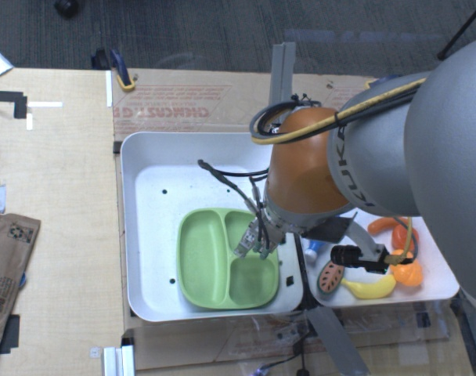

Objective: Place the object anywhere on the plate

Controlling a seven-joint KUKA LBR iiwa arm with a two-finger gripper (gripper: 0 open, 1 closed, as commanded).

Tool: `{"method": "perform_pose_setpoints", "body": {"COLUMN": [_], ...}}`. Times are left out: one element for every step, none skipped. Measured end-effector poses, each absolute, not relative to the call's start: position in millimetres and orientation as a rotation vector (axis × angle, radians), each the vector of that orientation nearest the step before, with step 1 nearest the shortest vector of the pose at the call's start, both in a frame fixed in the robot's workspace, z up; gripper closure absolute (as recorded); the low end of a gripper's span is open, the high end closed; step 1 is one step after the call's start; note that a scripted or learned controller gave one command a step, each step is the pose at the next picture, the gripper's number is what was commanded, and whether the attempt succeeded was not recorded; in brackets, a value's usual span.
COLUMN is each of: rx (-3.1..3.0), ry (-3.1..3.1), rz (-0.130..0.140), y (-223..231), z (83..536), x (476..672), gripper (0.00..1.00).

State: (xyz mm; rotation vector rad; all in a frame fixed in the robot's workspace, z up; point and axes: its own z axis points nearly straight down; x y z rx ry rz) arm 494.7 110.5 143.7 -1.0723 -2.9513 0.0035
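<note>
Reaching from rt, arm bent down, tool over plate; tool state unclear.

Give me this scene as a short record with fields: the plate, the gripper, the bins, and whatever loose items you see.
plate: green divided plate, lying in the left bin
left bin: white, holding the plate
gripper: over the plate's right side; whether it holds anything cannot be made out
right bin: white, partly covered by the arm
loose items: yellow banana, orange piece, brown oval piece, all in the right bin
arm: grey with orange band, reaching in from the right
</note>
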Motion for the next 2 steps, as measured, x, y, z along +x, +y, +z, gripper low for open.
{"method": "perform_pose_setpoints", "body": {"rx": [-1.323,-1.16], "ry": [-2.85,-2.919], "rz": [0.002,0.004], "y": [29.6,81.9], "z": [191.2,216.9], "x": [478.1,544.8], "gripper": [1.0,1.0]}}
